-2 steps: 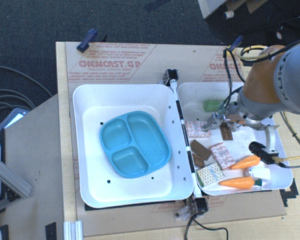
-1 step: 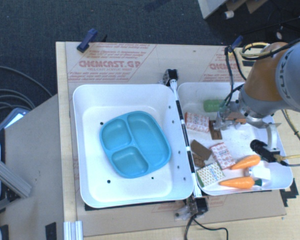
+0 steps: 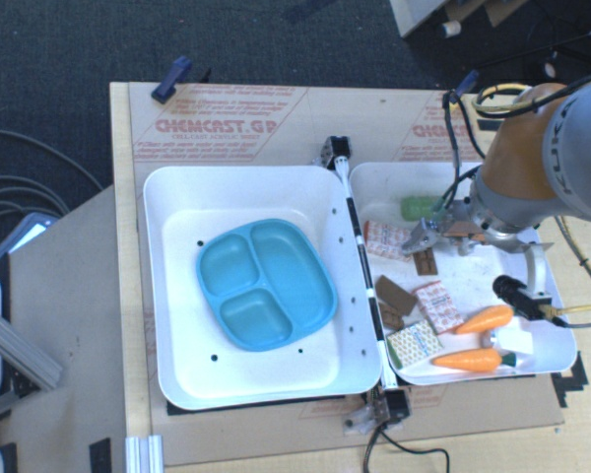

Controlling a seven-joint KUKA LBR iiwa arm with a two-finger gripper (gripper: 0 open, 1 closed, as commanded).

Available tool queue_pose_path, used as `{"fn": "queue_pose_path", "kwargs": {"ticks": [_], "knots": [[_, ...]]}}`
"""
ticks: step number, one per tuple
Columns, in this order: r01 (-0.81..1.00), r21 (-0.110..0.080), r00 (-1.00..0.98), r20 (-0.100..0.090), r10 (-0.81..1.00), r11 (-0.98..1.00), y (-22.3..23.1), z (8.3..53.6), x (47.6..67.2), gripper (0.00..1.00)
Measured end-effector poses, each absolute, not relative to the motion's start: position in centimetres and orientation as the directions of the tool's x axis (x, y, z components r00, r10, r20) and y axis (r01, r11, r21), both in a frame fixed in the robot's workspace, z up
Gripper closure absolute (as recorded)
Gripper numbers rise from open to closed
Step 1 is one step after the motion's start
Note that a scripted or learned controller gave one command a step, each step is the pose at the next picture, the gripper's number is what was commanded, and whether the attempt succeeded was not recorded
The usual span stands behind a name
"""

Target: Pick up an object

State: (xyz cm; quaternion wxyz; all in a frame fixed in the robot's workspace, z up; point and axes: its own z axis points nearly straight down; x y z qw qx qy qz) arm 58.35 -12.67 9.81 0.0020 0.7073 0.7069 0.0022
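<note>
My gripper (image 3: 426, 238) hangs low over the upper middle of the right bin (image 3: 561, 348), at the end of the grey and orange arm coming from the right. A small brown block (image 3: 426, 262) lies just below its tip, and a green object (image 3: 416, 208) sits just behind it. A red and white packet (image 3: 378, 236) lies to its left. Nothing shows between the fingers. Two orange carrots (image 3: 487, 318) (image 3: 467, 361) lie at the front of this bin.
A brown bar (image 3: 393, 299), a red patterned packet (image 3: 438, 306) and a green checked packet (image 3: 413, 344) lie in the right bin's front left. The left bin (image 3: 167, 264) holds a blue divided plate (image 3: 266, 284). A black divider rail (image 3: 360, 254) separates the bins.
</note>
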Motion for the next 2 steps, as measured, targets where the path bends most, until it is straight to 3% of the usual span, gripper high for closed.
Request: {"fn": "queue_pose_path", "kwargs": {"ticks": [1,2], "knots": [[1.0,0.007,0.001,0.0,1.0,-0.001,-12.64,10.81,58.4,1.0],[1.0,0.007,0.001,0.0,1.0,-0.001,-12.64,10.8,58.39,0.0]]}}
